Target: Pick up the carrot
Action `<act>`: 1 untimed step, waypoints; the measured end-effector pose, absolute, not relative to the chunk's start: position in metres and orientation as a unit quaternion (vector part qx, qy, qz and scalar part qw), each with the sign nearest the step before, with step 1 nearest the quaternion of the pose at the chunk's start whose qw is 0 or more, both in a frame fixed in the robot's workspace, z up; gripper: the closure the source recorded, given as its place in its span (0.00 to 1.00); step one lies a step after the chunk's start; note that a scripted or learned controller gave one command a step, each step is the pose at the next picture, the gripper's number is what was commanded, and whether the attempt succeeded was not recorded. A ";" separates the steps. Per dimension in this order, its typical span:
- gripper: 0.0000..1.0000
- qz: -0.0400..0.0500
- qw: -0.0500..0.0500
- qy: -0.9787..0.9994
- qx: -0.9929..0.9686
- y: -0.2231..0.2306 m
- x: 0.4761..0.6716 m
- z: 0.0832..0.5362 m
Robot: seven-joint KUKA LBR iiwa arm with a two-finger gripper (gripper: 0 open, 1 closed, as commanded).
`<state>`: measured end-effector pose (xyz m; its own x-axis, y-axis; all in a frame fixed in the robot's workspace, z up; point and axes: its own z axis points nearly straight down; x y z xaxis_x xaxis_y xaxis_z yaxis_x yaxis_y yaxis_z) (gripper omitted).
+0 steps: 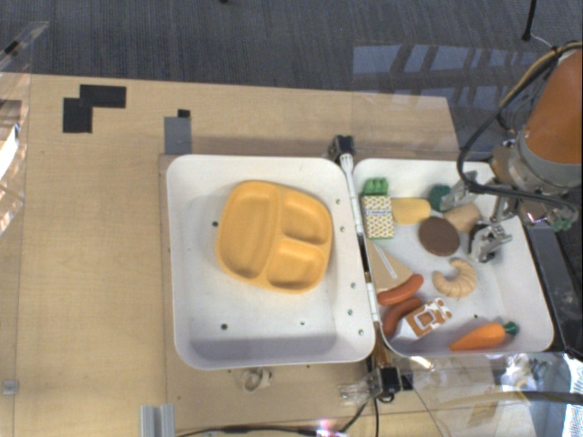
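Note:
The carrot (480, 337), orange with a green top at its right end, lies on its side in the near right corner of the right bin (537, 309). My gripper (490, 241) hangs over the right side of that bin, well behind the carrot and not touching it. A croissant (456, 280) lies between the two. Nothing shows in the gripper's grasp.
The right bin also holds a brown round cookie (439, 236), two sausages (400, 290), a green block (374, 188), a checkered cracker (377, 217), a yellow piece (410, 210) and a small patterned item (428, 317). A yellow divided plate (273, 235) sits in the left bin (196, 326).

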<state>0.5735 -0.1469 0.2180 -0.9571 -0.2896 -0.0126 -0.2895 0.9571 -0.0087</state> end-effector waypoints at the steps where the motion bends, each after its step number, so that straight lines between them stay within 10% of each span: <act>1: 0.00 -0.003 0.006 0.954 -0.298 -0.203 0.546 0.229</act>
